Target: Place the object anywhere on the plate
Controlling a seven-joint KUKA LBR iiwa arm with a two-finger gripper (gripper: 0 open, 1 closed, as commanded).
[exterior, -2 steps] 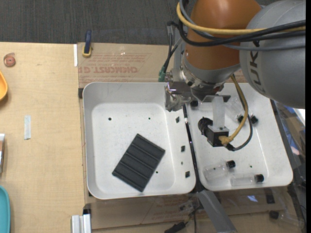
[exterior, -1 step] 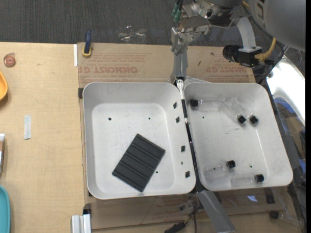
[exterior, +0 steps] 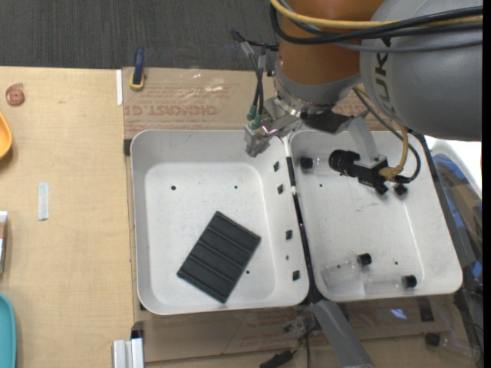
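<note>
A black ribbed rectangular plate (exterior: 220, 255) lies flat and turned at an angle in the front half of the left bin (exterior: 153, 159). Two clear, tube-like objects with black caps (exterior: 360, 263) (exterior: 393, 284) lie near the front wall of the right bin (exterior: 437, 236). My gripper (exterior: 259, 135) hangs at the back of the bins, just above the divider between them, over the left bin's rear right corner. It is well apart from the plate and from the clear objects. I see nothing held in it.
The arm's large grey and orange body (exterior: 360, 29) covers the back of the right bin. Brown cardboard (exterior: 192, 98) lies behind the bins. The wooden bench (exterior: 61, 205) stretches to the left, with an orange item (exterior: 4, 140) and a teal item (exterior: 6, 332) at its edge.
</note>
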